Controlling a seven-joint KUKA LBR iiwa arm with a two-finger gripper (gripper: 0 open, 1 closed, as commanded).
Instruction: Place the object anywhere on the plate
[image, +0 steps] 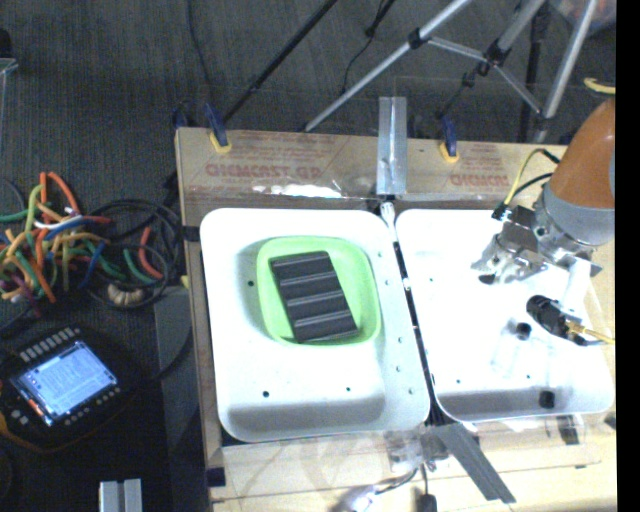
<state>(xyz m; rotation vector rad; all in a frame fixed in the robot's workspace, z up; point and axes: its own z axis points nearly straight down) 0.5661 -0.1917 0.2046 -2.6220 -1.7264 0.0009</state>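
You see a grey arm (585, 205), orange band above your claw (512, 262), silvery metal claw body, yellow cable beside it

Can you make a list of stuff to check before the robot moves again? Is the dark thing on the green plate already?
1. Dark ridged block lies on the green plate: ok.
2. Plate sits inside the left bin: ok.
3. Hand is over the right bin, away from the plate: ok.
4. Hand carries nothing: cannot tell.
5. Block lies wholly within the plate's rim: ok.
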